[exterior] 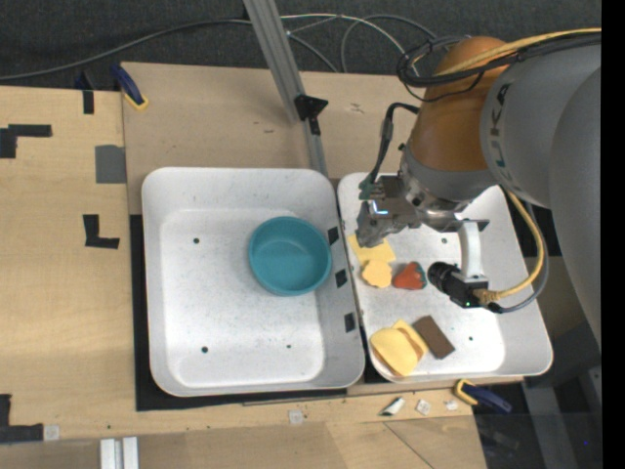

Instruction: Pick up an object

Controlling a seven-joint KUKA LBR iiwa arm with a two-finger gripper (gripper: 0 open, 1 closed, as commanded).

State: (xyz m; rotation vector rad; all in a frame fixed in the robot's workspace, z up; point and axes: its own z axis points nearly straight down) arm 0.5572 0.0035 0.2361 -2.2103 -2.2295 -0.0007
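Over the right bin (508, 345), the arm (459, 145) has its pincer (374, 231) down at the bin's left wall, right above a small cluster of food-shaped pieces. Whether the pincer is released or clenched cannot be told from this slant, since the wrist body covers its tips, and nothing can be seen caught in it. Just below the pincer lies a pale yellow piece (376, 254), touching or nearly touching a second yellow lump (377, 276), and just right of that lump sits a red piece (409, 277). Farther toward the near end of the same bin rest a yellow block (395, 350) and a brown slab (434, 336) side by side. A blue bowl (288, 254) stands alone in the left bin (186, 291), well apart from the pincer. By its position, the step in hand looks like the descent onto the top yellow piece, with no lift begun. The next move calls for closing squarely on that one piece without dragging in its neighbour, and without scraping the bin wall close beside it, then rising straight up.
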